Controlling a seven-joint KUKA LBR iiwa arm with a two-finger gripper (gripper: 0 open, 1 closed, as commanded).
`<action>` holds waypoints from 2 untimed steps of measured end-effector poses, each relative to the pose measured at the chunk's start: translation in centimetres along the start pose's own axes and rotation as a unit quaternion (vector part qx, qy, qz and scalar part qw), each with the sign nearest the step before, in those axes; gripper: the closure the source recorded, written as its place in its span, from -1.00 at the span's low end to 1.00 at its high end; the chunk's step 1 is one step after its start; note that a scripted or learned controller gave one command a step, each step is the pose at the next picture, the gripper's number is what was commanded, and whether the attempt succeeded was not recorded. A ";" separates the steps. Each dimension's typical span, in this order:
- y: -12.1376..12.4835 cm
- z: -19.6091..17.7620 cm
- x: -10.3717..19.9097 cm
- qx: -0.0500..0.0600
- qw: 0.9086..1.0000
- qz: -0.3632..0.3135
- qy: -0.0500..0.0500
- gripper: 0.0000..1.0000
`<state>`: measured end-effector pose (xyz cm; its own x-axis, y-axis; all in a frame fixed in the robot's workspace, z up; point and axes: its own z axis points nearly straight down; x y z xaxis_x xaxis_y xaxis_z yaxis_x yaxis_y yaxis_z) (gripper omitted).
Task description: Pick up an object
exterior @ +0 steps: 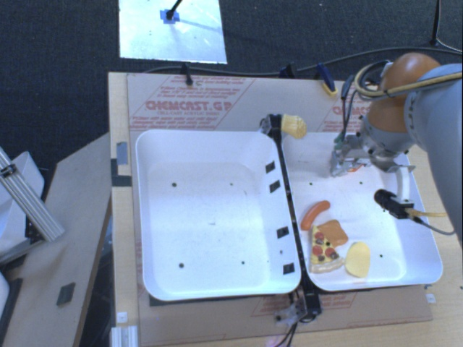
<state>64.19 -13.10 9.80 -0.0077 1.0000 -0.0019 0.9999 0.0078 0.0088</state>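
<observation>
Dark carpet surrounds a wooden bench [123, 215] bearing two white bins [210, 215].

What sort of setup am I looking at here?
Likely a lab bench for robot grasping trials: two white bins side by side, toy food such as a pizza slice, and an arm reaching in.

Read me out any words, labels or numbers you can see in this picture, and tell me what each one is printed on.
"CHEMCAST" in red, followed by smaller red characters too blurred to read, on the clear sheet lying on the bench behind the left bin.
More red print on the same sheet, near its right back corner and along its front edge below the bins: too small and blurred to read.
</observation>
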 end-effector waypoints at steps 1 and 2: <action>0.0 0.1 0.0 0.000 1.000 0.000 0.000 -1.00; -0.6 1.3 -0.4 0.003 1.000 0.003 0.000 -1.00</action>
<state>63.58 -13.50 8.46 -0.0023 1.0000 -0.0010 1.0000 0.0023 0.0018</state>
